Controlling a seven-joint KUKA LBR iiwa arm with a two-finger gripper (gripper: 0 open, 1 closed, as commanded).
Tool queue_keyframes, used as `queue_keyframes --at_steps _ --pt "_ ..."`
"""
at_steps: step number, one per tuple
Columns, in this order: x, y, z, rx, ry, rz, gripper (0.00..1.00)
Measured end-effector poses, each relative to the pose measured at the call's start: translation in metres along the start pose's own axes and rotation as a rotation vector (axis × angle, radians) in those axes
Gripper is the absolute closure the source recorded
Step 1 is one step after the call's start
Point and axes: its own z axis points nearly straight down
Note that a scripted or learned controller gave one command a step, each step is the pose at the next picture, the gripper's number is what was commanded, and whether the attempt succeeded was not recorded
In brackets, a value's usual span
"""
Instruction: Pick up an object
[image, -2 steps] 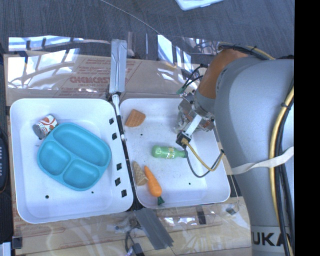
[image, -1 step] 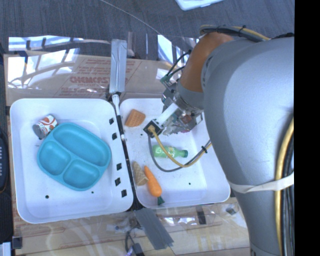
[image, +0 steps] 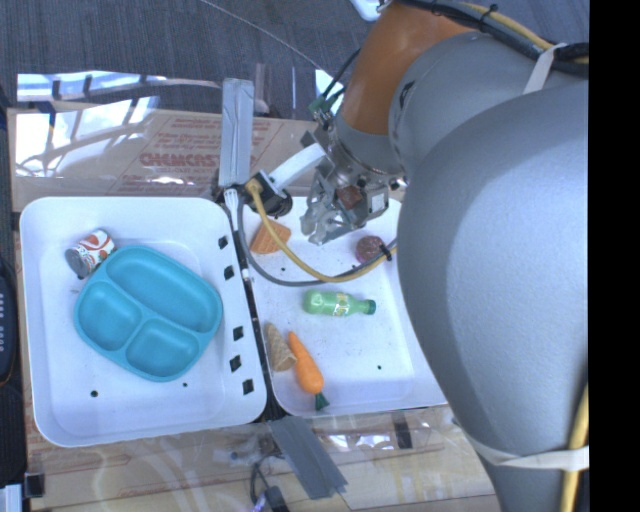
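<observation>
Right-hand shallow white bin (image: 400, 375): holds several small items.
- Green plastic bottle (image: 340, 304) with a pale label, lying on its side near the bin's middle, cap end toward the right.
- Orange toy carrot (image: 307, 367) with a green stub, lying at a slant near the bin's front left; a tan ridged cone-shaped piece (image: 276, 346) touches its left side.
- Orange wedge-shaped piece (image: 268, 238) at the bin's back left, just beside the divider.
- Small dark reddish round item (image: 369, 247), partly shadowed, near the arm's body.

Claw (image: 322, 222): metal, hangs over the back of this bin, between the wedge and the round item. The bottle lies in front of it, apart; the carrot lies well apart. Whether it is spread or closed cannot be told; nothing is seen in it.

Left-hand white bin (image: 50, 390): blue three-compartment plastic plate (image: 148, 312); a small printed can (image: 90, 251) on its side touching the plate's back left rim.
</observation>
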Motion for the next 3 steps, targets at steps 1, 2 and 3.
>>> queue_keyframes --at_steps 1,2,3 --pt "-0.019 -0.057 0.108 0.001 -0.017 0.083 1.0" --pt "-0.023 -0.086 0.104 0.003 -0.01 -0.433 1.0" --pt "-0.044 -0.136 0.136 0.002 -0.012 -0.115 1.0"
